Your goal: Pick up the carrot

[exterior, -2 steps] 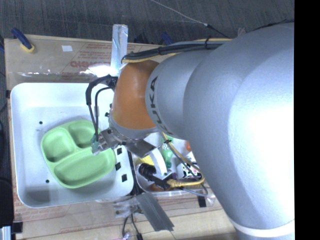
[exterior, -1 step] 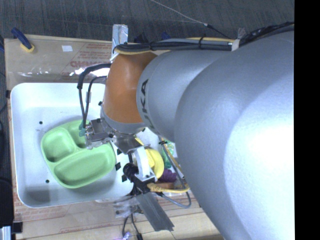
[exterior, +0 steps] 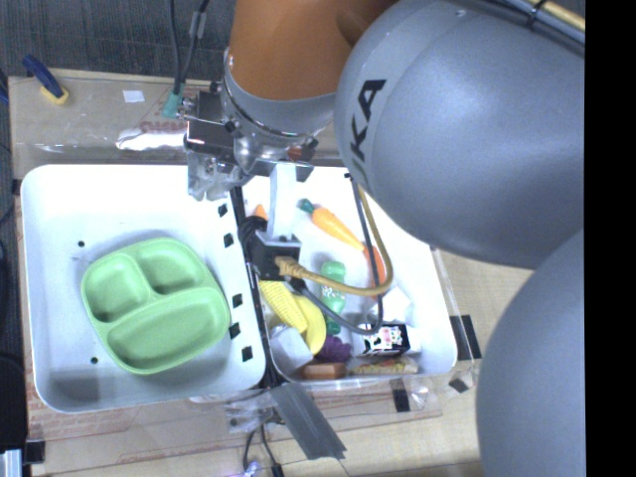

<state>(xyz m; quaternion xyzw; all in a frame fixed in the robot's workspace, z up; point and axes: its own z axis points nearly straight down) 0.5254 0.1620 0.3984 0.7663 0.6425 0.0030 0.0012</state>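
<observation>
Orange with a green top, the one carrot (exterior: 336,227) is lying far in the right bin (exterior: 425,296), its long axis running far-left to near-right. The gripper (exterior: 217,170) is hanging just left of it, over the wall between the two bins; whether it is open or closed cannot be told.

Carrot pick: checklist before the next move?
1. Carrot in view, in the right bin: ok.
2. Carrot grasped: not ok, it lies in the bin.
3. Gripper above the carrot: not ok, it sits over the wall between the bins, left of it in the view.
4. Carrot's lower end free of clutter: cannot tell, the arm hides it.
5. Green plate out of the way, in the left bin: ok.
</observation>
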